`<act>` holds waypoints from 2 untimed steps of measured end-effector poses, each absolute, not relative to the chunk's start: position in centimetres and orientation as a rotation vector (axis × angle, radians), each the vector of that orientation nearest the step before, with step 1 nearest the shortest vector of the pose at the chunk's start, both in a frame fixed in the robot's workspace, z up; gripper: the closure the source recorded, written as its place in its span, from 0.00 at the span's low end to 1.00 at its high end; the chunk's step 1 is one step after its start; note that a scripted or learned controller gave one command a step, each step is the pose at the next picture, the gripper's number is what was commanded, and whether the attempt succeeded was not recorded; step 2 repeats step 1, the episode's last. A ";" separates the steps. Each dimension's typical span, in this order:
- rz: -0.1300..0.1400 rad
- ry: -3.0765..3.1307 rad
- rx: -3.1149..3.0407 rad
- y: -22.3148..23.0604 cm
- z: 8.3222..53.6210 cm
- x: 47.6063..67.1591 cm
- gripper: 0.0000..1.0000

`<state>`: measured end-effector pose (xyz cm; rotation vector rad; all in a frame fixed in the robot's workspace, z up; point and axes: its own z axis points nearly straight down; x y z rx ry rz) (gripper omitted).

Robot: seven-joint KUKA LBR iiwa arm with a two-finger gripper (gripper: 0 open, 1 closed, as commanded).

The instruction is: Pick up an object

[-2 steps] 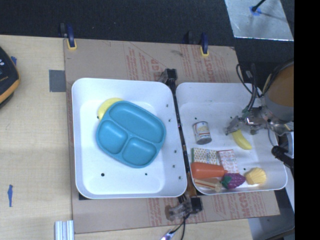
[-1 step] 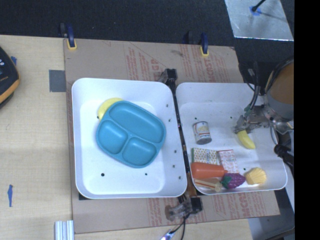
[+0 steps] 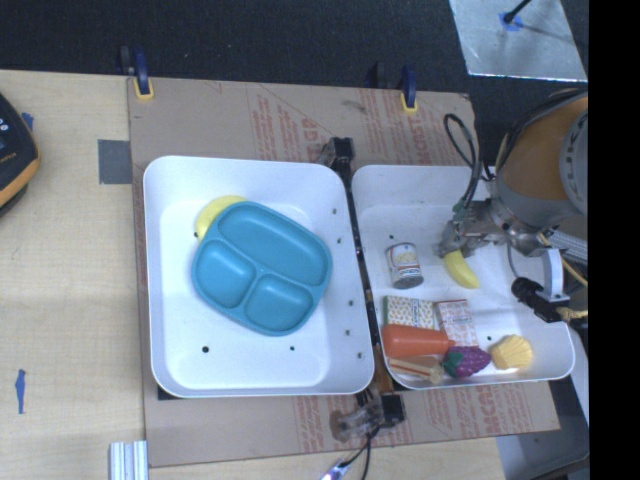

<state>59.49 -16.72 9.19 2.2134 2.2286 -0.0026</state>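
The hand (image 3: 462, 251) sits low in the right bin (image 3: 400, 183), just over the banana (image 3: 460, 269), apparently lined up to grasp it; I cannot tell its state. The can (image 3: 405, 265) stands nearby.

The grey arm (image 3: 545, 168) reaches in from the right, tool (image 3: 460, 246) lowered.
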 end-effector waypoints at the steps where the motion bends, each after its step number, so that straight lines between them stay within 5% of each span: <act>1: 0.001 2.228 2.215 -9.1 21.0 57.4 1.00; 2: 0.001 2.228 2.215 -9.1 21.0 57.4 1.00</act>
